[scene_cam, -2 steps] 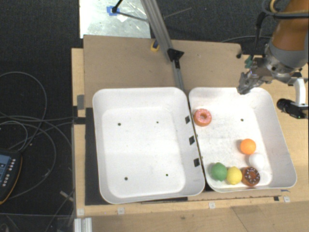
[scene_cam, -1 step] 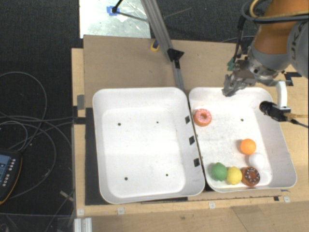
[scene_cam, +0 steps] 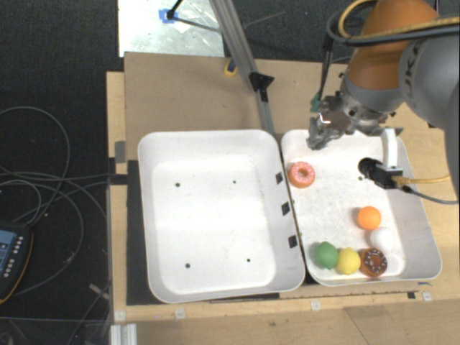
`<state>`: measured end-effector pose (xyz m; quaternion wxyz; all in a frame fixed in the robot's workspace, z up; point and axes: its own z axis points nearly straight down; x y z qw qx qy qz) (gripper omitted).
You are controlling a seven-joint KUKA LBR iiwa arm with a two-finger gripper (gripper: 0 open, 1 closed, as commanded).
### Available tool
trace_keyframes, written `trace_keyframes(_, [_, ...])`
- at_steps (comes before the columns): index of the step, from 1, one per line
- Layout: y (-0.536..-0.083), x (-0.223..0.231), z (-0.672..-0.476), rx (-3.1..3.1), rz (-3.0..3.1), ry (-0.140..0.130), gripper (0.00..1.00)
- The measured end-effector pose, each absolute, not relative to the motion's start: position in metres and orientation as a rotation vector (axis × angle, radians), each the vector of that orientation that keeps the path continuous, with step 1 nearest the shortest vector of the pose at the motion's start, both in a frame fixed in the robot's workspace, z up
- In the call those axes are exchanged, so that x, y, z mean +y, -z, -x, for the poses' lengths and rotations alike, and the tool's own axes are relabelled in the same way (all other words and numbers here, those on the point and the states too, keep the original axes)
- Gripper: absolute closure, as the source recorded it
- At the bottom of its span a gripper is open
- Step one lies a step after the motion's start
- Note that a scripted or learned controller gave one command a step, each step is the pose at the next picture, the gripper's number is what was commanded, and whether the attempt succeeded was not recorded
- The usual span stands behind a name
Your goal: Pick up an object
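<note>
One cam overhead, slanted down on bins (scene_cam: 215, 214).

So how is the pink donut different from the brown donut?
The pink donut has pink icing; the brown donut has dark chocolate-coloured icing with sprinkles. The pink donut lies alone near the left wall of the right bin, while the brown donut sits at the bin's front edge, packed in a row beside a yellow ball. The pink donut is closer to the gripper. Both are ring-shaped with a hole and lie flat.
</note>
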<state>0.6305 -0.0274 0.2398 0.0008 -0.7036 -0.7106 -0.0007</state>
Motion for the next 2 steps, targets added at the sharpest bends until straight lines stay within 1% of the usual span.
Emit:
trace_keyframes(1, [-0.23,0.031,-0.621,-2.232,2.208,0.003,1.0])
trace_keyframes(2, [-0.241,0.085,-0.614,-2.233,2.209,0.005,1.0])
